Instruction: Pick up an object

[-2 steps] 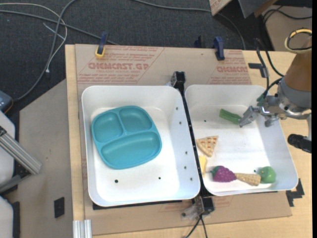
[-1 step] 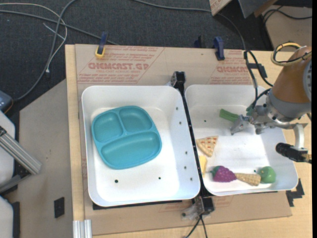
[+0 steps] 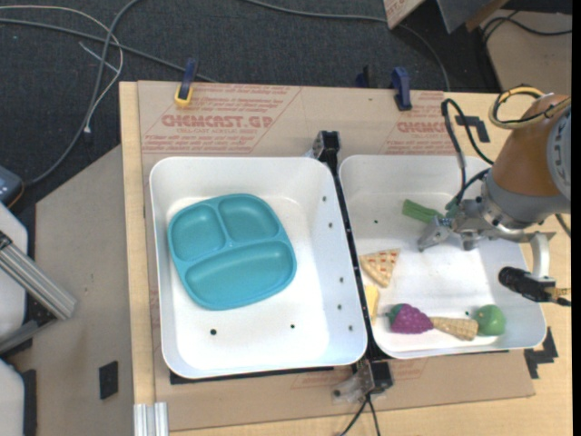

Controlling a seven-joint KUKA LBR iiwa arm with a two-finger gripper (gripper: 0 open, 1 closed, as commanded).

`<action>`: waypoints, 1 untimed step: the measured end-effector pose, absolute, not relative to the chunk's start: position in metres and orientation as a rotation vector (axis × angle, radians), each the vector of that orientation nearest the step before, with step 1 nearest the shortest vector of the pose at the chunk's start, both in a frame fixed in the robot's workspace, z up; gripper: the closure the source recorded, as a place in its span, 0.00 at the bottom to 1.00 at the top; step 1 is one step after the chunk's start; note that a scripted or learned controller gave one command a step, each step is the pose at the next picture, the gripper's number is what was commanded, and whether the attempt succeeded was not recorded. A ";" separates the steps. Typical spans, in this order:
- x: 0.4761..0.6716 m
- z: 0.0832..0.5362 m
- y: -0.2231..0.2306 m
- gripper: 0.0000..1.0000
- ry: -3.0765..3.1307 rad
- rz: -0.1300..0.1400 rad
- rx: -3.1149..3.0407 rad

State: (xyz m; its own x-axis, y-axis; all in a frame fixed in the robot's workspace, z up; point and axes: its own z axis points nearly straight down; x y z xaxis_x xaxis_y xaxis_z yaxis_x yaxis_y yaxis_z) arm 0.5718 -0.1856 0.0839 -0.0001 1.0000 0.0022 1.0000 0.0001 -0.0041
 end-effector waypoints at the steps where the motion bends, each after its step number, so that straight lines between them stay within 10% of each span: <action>1: 0.573 0.096 -0.186 1.00 -2.221 -0.001 -2.220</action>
State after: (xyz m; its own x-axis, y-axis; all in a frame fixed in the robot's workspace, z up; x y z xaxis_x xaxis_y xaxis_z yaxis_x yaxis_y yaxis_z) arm 0.5729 -0.1859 0.0964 -0.0004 1.0000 0.0014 1.0000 0.0004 -0.0003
